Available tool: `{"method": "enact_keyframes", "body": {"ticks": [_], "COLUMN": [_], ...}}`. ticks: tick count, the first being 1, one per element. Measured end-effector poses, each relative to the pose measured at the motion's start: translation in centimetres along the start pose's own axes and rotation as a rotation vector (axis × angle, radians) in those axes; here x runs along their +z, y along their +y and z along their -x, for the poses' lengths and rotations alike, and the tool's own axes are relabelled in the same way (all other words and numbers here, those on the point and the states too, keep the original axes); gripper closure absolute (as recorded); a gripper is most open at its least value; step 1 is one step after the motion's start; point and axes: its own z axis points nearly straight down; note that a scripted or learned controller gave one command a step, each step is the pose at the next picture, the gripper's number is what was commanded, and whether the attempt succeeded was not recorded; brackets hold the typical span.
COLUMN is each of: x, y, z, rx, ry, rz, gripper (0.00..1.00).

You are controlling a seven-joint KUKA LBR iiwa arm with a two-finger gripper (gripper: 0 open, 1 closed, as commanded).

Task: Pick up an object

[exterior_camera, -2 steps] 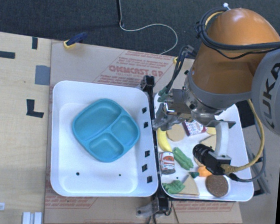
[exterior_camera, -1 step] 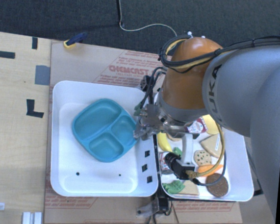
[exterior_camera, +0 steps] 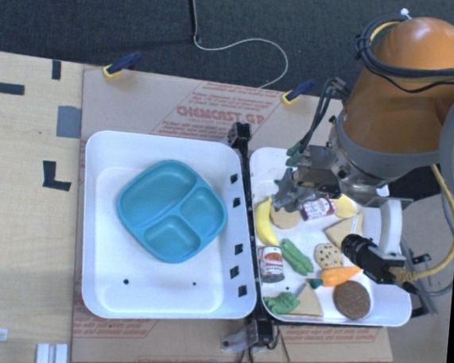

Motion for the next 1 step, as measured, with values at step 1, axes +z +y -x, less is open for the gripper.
{"method": "enact_keyframes", "body": {"ticks": [1], "x": [8.04], "y": [-0.16], "z": [-0.55], "rx": [-0.002], "ry": [-0.002], "rz": [-0.018], "gripper": [1.0]}}
